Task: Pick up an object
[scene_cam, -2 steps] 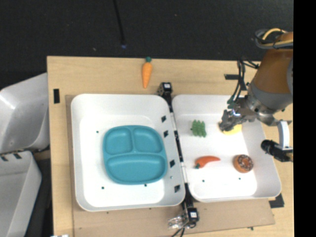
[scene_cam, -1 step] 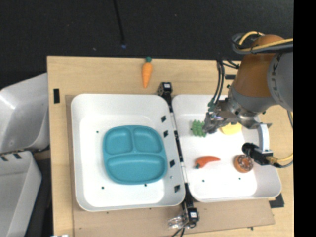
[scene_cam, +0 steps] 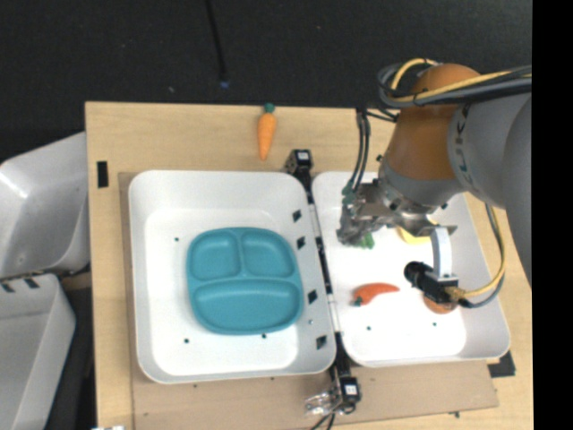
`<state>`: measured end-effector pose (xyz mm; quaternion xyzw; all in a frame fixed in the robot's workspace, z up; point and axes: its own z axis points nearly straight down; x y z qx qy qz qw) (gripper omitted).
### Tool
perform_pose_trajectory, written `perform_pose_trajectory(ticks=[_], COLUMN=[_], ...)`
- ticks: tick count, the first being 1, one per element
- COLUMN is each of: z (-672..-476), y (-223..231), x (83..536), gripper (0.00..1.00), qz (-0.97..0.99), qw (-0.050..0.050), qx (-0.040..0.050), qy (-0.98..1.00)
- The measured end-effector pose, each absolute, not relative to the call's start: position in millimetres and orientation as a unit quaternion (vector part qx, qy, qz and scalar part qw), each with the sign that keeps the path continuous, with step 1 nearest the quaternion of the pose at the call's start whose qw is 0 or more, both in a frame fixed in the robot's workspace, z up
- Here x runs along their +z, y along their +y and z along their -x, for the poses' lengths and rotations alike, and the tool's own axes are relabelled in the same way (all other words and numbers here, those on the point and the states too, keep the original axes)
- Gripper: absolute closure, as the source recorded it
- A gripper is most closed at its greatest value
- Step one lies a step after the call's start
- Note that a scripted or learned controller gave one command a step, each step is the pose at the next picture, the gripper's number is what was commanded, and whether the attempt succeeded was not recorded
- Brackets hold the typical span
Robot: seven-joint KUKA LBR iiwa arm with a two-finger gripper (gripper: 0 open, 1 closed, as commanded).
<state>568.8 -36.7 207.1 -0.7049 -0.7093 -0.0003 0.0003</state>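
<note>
My gripper (scene_cam: 356, 229) hangs low over the upper left part of the right bin (scene_cam: 398, 343), close to the divider between the bins. A small green thing (scene_cam: 365, 241) shows right at its tips; whether it is held is unclear. A red-orange chili pepper (scene_cam: 374, 291) lies on the bin floor just below the gripper. A yellow item (scene_cam: 410, 235) peeks out from under the wrist, and a brownish round object (scene_cam: 439, 303) sits at the right beside a black cable fitting (scene_cam: 419, 274).
The left bin (scene_cam: 152, 240) holds a teal divided plate (scene_cam: 243, 279). A toy carrot (scene_cam: 266, 131) lies on the wooden bench behind the bins. Black clips (scene_cam: 299, 160) sit along the divider. Cables loop off the arm at the right.
</note>
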Motion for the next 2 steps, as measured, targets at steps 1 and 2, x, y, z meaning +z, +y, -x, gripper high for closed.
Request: perform_pose_trajectory(ticks=[1, 2], z=[-571.0, -561.5], y=[18.0, 73.7], x=[222.8, 219.3], gripper=[1.00, 1.00], qz=[0.704, 0.705], qw=[0.000, 0.000], qx=[-0.0013, -0.0004], qy=[-0.710, -0.709])
